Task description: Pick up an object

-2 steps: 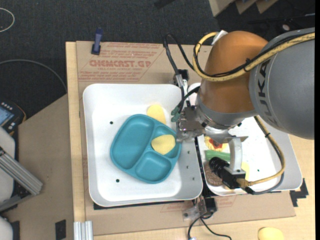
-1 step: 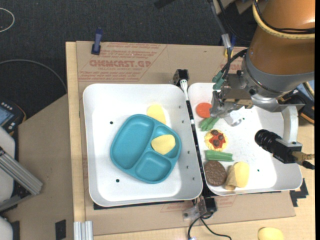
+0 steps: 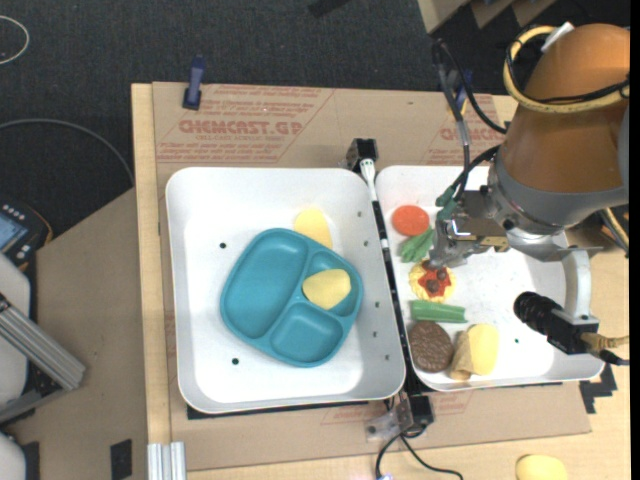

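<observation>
My gripper (image 3: 441, 256) hangs over the left part of the right bin (image 3: 534, 366), just above a red and yellow food piece (image 3: 434, 283). A green piece (image 3: 416, 245) lies right beside its left side, and a red round piece (image 3: 408, 218) sits behind that. Toward the bin's front lie a long green piece (image 3: 438, 312), a brown patty (image 3: 431, 345), a tan wedge (image 3: 461, 361) and a yellow piece (image 3: 484, 348). I see nothing lifted off the bin floor.
The left bin (image 3: 200, 228) holds a blue divided tray (image 3: 280, 303) with a pale yellow piece (image 3: 326, 287) in one compartment; another yellow piece (image 3: 312, 225) lies behind the tray. A black cylinder (image 3: 545, 318) on the arm hangs over the right bin.
</observation>
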Available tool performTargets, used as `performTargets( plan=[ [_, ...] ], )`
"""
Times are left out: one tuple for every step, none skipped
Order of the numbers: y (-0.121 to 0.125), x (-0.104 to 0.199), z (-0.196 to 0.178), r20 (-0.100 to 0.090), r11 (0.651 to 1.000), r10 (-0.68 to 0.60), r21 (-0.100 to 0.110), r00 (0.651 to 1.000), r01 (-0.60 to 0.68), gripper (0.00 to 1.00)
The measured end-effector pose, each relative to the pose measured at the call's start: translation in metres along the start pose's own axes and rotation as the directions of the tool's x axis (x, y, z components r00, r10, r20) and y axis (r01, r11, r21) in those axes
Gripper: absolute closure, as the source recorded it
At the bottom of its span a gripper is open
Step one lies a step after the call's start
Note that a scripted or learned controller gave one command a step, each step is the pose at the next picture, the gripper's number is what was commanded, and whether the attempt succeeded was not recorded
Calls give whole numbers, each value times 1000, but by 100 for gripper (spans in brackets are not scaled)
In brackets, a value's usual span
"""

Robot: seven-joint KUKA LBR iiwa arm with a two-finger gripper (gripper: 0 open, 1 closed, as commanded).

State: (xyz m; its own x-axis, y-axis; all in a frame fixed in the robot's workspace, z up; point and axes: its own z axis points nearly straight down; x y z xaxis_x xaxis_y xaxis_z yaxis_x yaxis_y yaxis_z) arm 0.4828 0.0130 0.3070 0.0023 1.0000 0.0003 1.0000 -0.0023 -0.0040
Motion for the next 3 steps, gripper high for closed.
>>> performTargets(
  plan=[
    [-4, 69, 12, -2, 1000, -10, 1, 1000, 10, 100],
    [-3, 77, -118, -4, 1000, -6, -21, 1000, 6, 100],
    [-3, 77, -121, 1, 1000, -5, -8, 1000, 5, 100]
  ],
)
